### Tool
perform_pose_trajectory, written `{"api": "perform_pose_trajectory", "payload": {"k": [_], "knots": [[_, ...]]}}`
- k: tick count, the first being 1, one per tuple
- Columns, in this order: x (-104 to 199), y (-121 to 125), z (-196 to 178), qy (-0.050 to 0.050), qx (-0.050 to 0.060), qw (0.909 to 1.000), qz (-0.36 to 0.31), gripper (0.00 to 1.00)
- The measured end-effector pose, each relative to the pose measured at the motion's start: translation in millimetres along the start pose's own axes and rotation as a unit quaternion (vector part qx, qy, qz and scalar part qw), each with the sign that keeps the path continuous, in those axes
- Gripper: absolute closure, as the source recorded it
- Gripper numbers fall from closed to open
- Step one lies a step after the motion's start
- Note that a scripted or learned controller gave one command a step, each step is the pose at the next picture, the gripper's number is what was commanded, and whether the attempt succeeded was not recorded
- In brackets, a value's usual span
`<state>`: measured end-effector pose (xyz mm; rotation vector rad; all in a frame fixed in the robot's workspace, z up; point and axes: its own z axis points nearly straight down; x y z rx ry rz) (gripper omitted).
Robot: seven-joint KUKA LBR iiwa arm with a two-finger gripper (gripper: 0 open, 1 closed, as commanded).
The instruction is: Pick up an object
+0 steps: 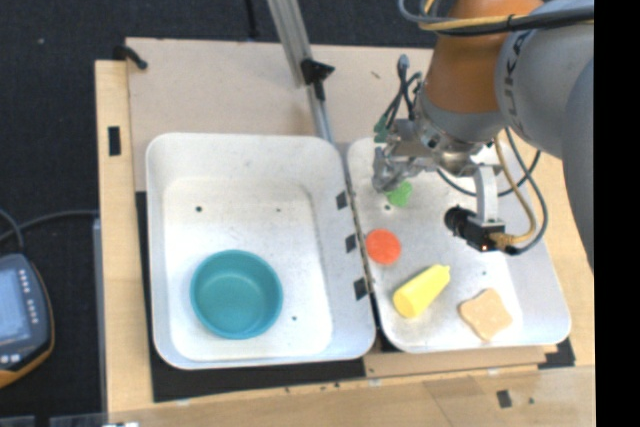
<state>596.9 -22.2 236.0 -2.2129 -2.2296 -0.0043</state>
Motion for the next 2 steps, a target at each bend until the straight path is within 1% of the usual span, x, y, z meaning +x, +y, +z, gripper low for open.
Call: {"api": "perform_pose_trajectory", "payload": {"k": [1,2], "knots": [[42,-21,3,0.0,0.001,1.0,0.001,1.0],[91,-34,-13,0.0,-0.001,1.0,0.0,1.0]]}}
